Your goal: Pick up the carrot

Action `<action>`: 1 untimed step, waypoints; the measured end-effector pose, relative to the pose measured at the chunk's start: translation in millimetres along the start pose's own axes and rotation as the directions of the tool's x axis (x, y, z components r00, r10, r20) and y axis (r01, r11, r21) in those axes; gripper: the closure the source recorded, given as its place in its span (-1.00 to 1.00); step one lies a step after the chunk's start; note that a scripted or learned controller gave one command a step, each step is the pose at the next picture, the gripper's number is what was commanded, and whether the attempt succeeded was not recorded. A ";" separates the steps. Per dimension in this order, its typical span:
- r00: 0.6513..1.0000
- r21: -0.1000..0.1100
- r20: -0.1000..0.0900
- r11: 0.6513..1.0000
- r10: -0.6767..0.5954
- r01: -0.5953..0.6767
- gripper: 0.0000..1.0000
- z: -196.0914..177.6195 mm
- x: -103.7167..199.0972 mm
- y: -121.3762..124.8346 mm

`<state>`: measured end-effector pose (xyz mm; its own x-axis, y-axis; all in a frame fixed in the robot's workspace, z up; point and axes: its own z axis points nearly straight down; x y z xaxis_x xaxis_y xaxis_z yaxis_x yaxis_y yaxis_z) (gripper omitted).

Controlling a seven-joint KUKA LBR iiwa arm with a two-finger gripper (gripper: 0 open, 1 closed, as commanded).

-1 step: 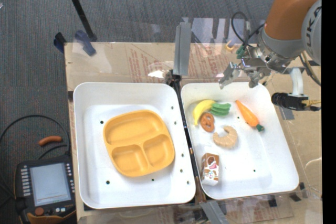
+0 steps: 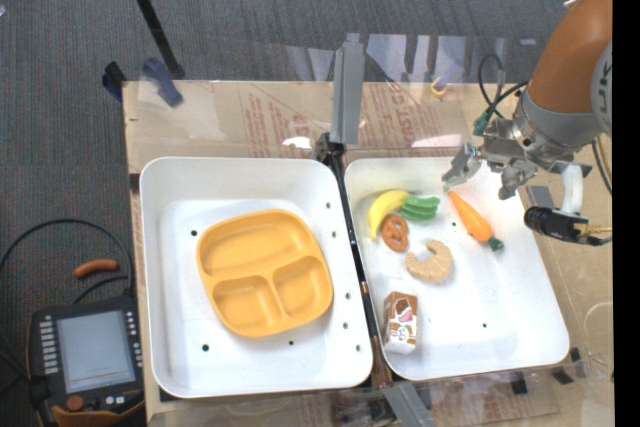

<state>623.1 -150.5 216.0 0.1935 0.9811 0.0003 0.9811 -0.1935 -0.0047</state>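
An orange carrot (image 2: 472, 217) with a small green tip lies slanted in the right bin (image 2: 520, 315), near its far right corner. My gripper (image 2: 487, 171) hangs just above and behind the carrot's upper end. Its two fingers (image 2: 460, 167) are spread apart, with nothing between them. The arm reaches in from the right, its orange band high at the frame's edge.
Left of the carrot lie a yellow banana (image 2: 384, 208), a green pod (image 2: 422, 207), a brown pretzel (image 2: 395, 233) and a croissant (image 2: 431, 261). A small carton (image 2: 401, 322) stands near the bin's front. The left bin (image 2: 170, 205) holds a yellow divided plate (image 2: 264, 271).
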 end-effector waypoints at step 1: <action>0.993 0.001 -0.001 0.993 0.121 -0.121 -1.00 69.5 -35.1 23.4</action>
<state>639.0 -189.4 146.4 0.3112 0.9503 0.0007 0.9503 -0.3112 -0.0060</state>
